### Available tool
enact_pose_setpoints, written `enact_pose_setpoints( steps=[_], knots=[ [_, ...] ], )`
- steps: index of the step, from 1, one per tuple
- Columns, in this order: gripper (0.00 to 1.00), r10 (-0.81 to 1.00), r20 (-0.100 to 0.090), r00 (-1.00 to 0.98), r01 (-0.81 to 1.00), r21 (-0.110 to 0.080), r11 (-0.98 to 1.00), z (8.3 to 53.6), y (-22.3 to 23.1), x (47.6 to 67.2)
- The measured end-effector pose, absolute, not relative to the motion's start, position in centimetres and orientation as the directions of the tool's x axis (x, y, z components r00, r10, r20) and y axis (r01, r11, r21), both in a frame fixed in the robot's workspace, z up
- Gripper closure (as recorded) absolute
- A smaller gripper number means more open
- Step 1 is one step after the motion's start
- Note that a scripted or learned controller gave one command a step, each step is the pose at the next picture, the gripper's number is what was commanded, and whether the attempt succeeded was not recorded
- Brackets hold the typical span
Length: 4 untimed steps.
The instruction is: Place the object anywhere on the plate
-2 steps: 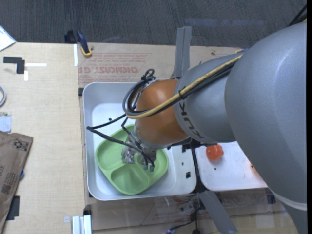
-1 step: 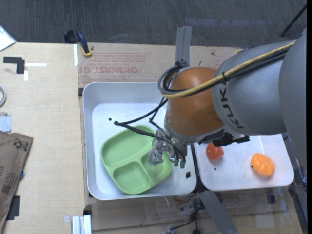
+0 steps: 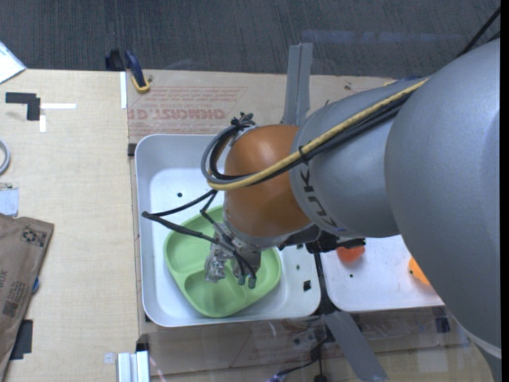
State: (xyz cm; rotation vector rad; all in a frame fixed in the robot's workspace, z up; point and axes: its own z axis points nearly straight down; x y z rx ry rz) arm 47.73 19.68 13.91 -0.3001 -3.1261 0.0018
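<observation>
A light green divided plate (image 3: 191,261) lies in the left white bin (image 3: 159,189), toward its front. My gripper (image 3: 231,274) hangs over the plate's middle, below the orange wrist band. Its fingers stand apart, open, and green plate shows in the gap with nothing held between them. A small orange object (image 3: 350,252) lies in the right bin (image 3: 382,289) near the divider, partly hidden by the arm. Another orange bit (image 3: 416,270) peeks out at the arm's edge further right.
The grey arm covers most of the right bin and the back right of the left bin. Black cables loop from the wrist over the left bin. A cardboard sheet (image 3: 191,106) lies behind the bins and a brown paper bag (image 3: 20,269) at the far left.
</observation>
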Motion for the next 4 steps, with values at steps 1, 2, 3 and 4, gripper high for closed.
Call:
enact_pose_setpoints(
  steps=[1,2,3,4],
  knots=[
    [1.00,0.029,0.000,-1.000,0.029,0.000,1.000,14.9,12.7,47.8],
    [1.00,-0.267,-0.002,-0.964,-0.267,0.001,0.964,16.8,16.9,48.3],
    [1.00,-0.140,0.000,-0.990,-0.140,0.000,0.990,12.7,11.0,49.0],
    [1.00,-0.403,-0.003,-0.915,-0.403,0.001,0.915,17.9,18.4,48.8]
  ],
)
